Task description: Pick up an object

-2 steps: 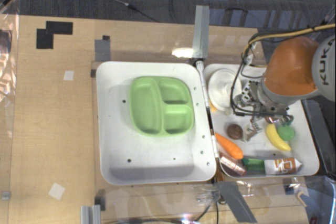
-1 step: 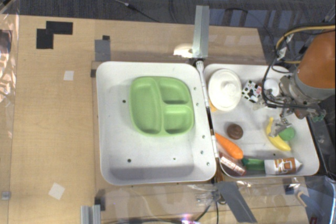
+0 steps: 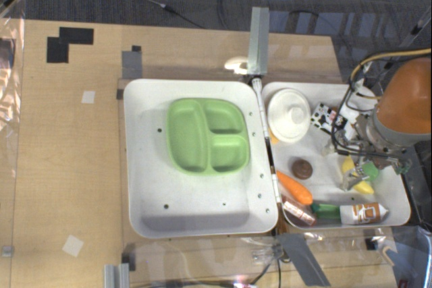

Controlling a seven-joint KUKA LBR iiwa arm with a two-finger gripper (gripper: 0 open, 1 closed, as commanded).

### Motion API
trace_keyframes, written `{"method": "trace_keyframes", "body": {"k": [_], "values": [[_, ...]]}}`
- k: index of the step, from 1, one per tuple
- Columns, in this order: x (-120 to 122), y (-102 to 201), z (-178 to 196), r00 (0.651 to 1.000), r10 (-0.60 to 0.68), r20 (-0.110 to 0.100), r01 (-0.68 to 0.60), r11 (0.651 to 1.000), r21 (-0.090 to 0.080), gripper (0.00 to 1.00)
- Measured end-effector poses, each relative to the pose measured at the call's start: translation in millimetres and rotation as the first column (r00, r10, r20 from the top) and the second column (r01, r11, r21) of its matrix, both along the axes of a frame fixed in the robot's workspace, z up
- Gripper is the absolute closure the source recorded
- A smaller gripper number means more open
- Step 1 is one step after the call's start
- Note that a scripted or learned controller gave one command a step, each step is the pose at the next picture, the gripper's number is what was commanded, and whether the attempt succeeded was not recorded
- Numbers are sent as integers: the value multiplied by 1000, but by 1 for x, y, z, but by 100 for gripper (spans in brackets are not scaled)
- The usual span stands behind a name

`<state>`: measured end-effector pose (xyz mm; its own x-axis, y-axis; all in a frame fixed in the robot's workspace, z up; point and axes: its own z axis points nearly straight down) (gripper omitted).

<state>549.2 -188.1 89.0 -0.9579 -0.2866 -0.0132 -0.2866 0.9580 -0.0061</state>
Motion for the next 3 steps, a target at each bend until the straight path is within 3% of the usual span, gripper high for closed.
{"method": "trace_keyframes", "body": {"k": [1,2,3], "values": [[-27,43,1,991,-137,2,137,991,1,0],[43,-16,-1,940,-340,-2,340,940,4,0],[-6,40,0,918,-397,-2,397,918,6,0]]}}
